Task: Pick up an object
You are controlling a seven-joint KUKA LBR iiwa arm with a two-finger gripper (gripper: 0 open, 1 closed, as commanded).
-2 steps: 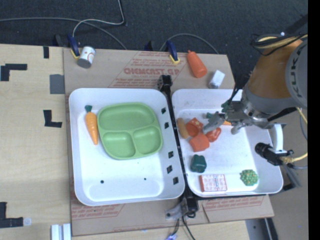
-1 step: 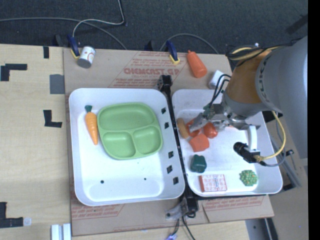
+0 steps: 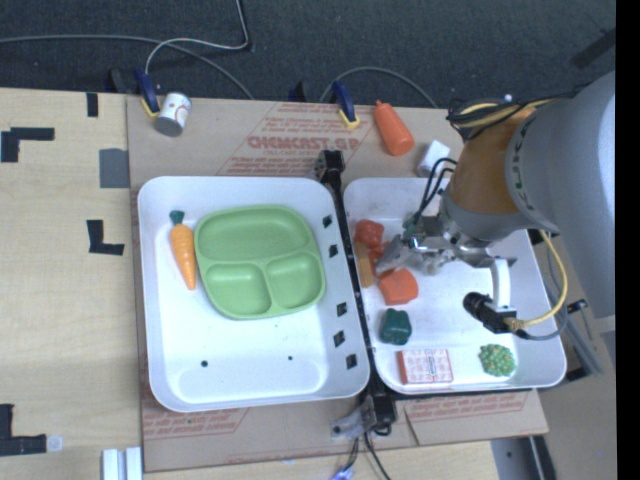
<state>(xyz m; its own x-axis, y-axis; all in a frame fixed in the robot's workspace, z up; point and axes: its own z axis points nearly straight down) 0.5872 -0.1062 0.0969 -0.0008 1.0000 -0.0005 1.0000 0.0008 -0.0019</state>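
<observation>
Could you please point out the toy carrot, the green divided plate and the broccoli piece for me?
toy carrot (image 3: 183,252): camera view, middle of its orange body.
green divided plate (image 3: 249,234): camera view, floor of its large compartment.
broccoli piece (image 3: 496,359): camera view, its bumpy top.

The grey arm (image 3: 575,158) reaches in from the right, its orange band (image 3: 490,173) just above the wrist. The wrist tips down and leftward, ending in the gripper (image 3: 408,251), low and pointing left. A yellow cable (image 3: 545,313) loops beside the wrist.
</observation>
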